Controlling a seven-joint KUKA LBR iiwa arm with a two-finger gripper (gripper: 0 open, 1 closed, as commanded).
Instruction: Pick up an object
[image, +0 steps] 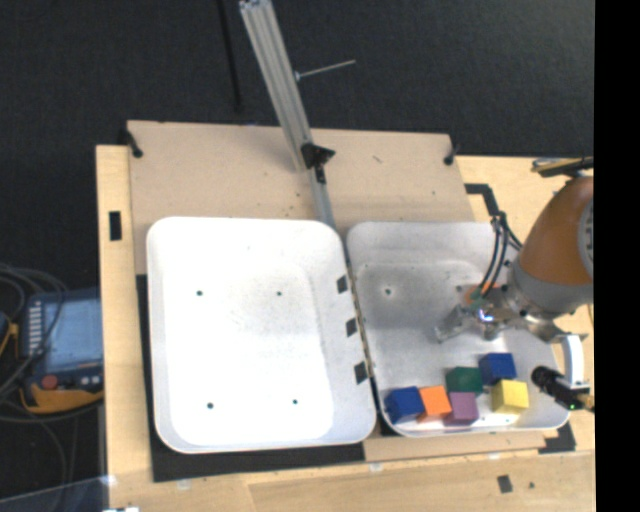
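Blocks (458, 392) crowd the right bin's (400, 250) near edge; its far half lies open.

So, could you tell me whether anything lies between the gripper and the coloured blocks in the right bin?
Nothing visible does: the gripper hangs over bare floor of the shallow white right bin, and the nearest small green block lies just below it in the camera view.

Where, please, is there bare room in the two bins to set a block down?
The left bin offers bare floor wall to wall. In the right bin, the far half behind the gripper is free; its near edge is crowded with blocks, from blue to yellow.
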